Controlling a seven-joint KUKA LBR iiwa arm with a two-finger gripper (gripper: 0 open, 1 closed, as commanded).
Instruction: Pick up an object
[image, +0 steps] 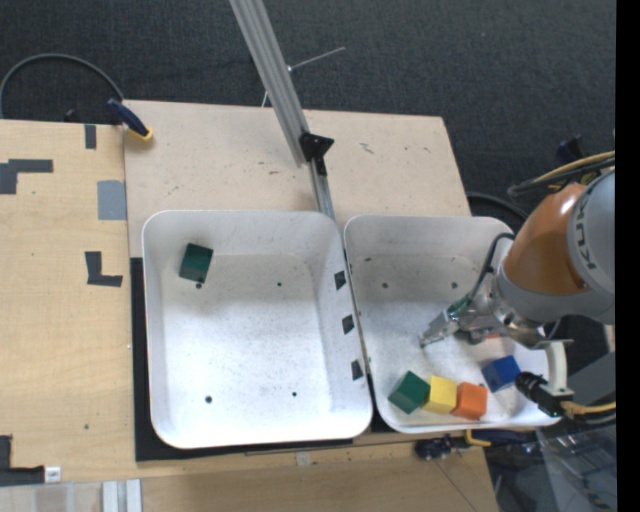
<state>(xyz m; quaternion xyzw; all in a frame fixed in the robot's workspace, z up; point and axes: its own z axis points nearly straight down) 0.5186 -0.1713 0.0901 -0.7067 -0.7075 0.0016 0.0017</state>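
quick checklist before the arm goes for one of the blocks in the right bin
1. Targets in the right shallow white bin: green cube, yellow cube, orange cube and blue cube near its front edge: ok.
2. End effector holding nothing visible: ok.
3. End effector above a cube: not ok, it sits up and left of the blue cube.
4. Room around the target: not ok, green, yellow and orange cubes sit in a tight row.
5. Finger opening: cannot tell.
6. Dark green cube in the left shallow white bin stands alone: ok.
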